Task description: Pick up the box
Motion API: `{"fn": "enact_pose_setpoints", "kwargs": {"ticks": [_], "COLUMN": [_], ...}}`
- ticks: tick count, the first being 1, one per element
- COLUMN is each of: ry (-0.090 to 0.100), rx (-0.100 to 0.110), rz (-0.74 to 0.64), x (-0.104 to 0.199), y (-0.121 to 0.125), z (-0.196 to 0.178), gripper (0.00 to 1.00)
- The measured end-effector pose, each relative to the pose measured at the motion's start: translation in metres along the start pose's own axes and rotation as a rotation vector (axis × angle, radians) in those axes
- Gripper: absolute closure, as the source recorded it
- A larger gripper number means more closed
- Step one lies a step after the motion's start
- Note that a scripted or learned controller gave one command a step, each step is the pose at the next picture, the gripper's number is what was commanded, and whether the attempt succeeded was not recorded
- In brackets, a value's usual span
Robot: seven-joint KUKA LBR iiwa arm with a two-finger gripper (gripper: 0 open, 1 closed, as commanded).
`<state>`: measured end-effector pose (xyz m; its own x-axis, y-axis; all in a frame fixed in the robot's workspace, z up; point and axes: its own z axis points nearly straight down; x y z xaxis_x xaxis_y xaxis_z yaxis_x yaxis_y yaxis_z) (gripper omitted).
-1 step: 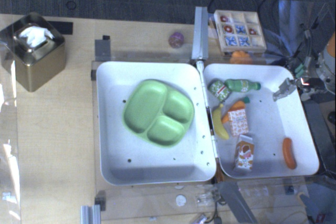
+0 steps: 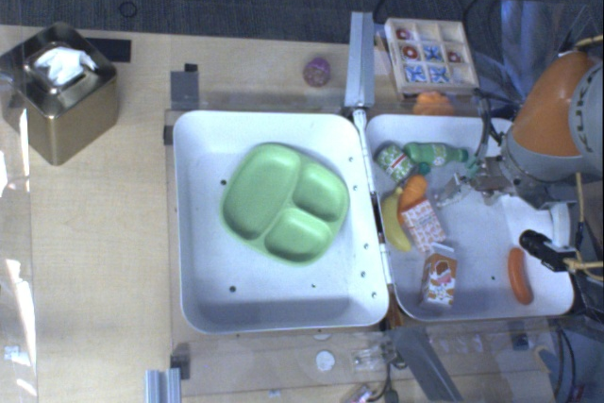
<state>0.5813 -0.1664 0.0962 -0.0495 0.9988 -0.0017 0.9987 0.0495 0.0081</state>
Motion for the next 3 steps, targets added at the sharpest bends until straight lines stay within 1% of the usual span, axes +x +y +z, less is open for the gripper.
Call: {"fn": "enact_pose_setpoints", "kwargs": {"ticks": [1, 2, 3], "ry": [-0.002, 0.001, -0.001], "rx": [-0.003, -0.008, -0.009], "rz": [0.063, 0.049, -0.014], "x": [-0.028, 0.078, 0.081], "y": [-0.057, -0.003, -0.046], "z": [0.007, 0.006, 0.005], "gripper": [0.0, 0.0, 0.0]}}
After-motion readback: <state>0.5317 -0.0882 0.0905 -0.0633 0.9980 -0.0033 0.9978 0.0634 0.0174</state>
